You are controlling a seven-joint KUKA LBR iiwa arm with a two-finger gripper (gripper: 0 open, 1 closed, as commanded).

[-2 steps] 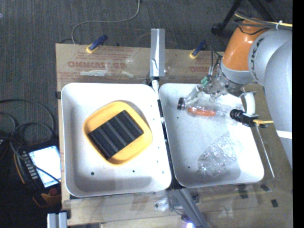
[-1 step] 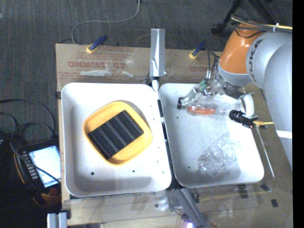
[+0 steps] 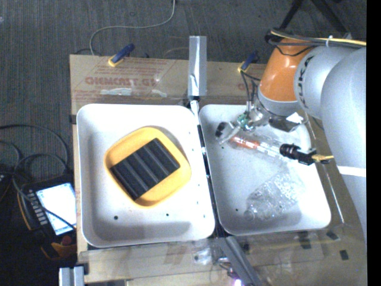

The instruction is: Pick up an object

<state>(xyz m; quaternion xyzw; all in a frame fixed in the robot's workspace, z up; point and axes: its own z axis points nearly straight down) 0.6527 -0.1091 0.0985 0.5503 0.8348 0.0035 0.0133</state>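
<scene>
Grey arm's gripper is hanging at the right bin's twelve o'clock; nothing lifted yet.
Pen-like tool is lying just beside it at five o'clock; crumpled clear plastic farther toward five; whether the gripper is wide or narrow, I cannot tell.

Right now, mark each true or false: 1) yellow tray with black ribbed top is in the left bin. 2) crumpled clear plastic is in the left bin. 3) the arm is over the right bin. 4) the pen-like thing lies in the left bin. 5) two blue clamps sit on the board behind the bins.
1) True: the yellow tray lies in the left bin.
2) False: the crumpled clear plastic lies in the right bin, near its front.
3) True: the arm reaches over the right bin's back right corner.
4) False: the pen-like thing lies in the right bin.
5) True: one blue clamp at left, another by the arm.
</scene>
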